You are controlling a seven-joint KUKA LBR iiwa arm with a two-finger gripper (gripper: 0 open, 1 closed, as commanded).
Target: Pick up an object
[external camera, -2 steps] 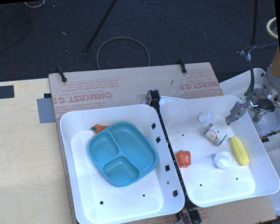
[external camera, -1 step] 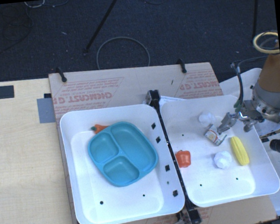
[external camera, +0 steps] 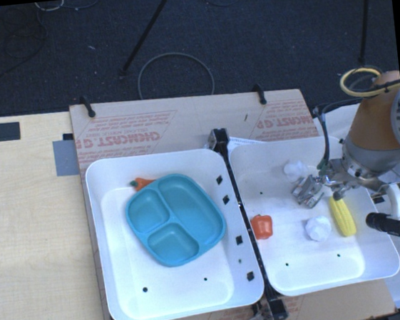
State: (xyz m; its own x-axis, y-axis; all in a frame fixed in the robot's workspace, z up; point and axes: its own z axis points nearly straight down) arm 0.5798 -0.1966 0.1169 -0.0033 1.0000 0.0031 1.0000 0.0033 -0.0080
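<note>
The yellow corn cob [external camera: 342,217] lies in the right bin [external camera: 321,278], just beside a white crumpled object [external camera: 318,230]. An orange pepper [external camera: 262,226] rests near the divider. The pincer [external camera: 307,191] hovers low over the bin beside the corn cob; its opening state cannot be determined. A blue divided plate [external camera: 174,219] occupies the left bin [external camera: 129,293].

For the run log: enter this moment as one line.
pincer low in right bin | holds nothing seen | nearest: yellow corn | blue tray in left bin
</note>
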